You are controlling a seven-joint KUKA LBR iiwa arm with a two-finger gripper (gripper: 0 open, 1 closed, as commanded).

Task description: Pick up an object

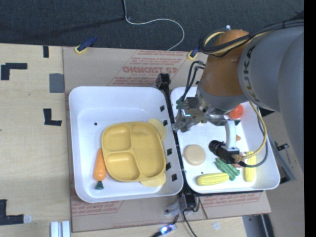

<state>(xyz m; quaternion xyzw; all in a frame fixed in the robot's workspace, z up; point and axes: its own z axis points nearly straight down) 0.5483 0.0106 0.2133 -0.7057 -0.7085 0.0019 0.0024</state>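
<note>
Pale wood bench (pixel 29 147) carries a cardboard sheet (pixel 123 65), and on it we count two white bins side by side, touching along one shared edge. We see the gripper (pixel 185 116) low in the right bin (pixel 270 182), at its upper left corner, hard against that shared edge. Whether it is wide or narrow we cannot tell, and we see nothing held.

The left bin (pixel 79 95) has bare floor along its top and left. One yellow divided plate (pixel 133 149) fills its lower middle, with one carrot (pixel 99 166) just beside the plate's left rim. Pale yellow pieces peep out from under the plate.

In the right bin, below the gripper, we count one round beige disc (pixel 194 154), two corn cobs (pixel 213 179) (pixel 249 171) and one green piece (pixel 227 168) between them. One orange-red piece (pixel 237 111) shows beside the arm (pixel 232 78).

Red print on the cardboard lies upside down. We cannot read it surely.
</note>
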